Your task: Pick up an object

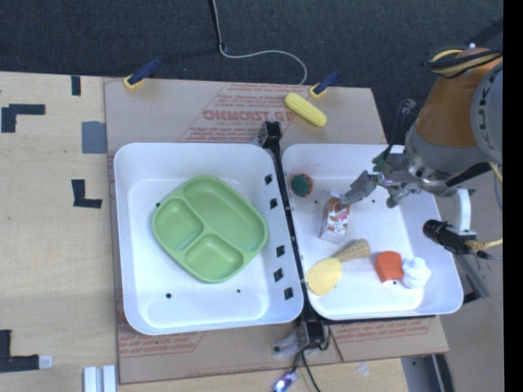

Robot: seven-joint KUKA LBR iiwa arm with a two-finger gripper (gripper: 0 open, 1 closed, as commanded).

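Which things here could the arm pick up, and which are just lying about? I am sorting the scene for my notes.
For the job, all in the right bin:
gripper
small carton
green and red ball
yellow ice-cream cone toy
orange and white toy

Lying about:
green divided plate in the left bin
yellow clamp on the cardboard
white cable

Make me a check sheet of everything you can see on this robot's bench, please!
Surface: two shallow white bins side by side on brown cardboard.
Job's things: in the right bin, small carton, dark green-red ball, yellow ice-cream cone toy, orange-and-white toy.
Clutter: green divided plastic tray in left bin; yellow toy on the cardboard.
Hand: hand over right bin, above the carton.
Cables: white cable above the bins.
Surroundings: dark carpet, wooden benchtop.
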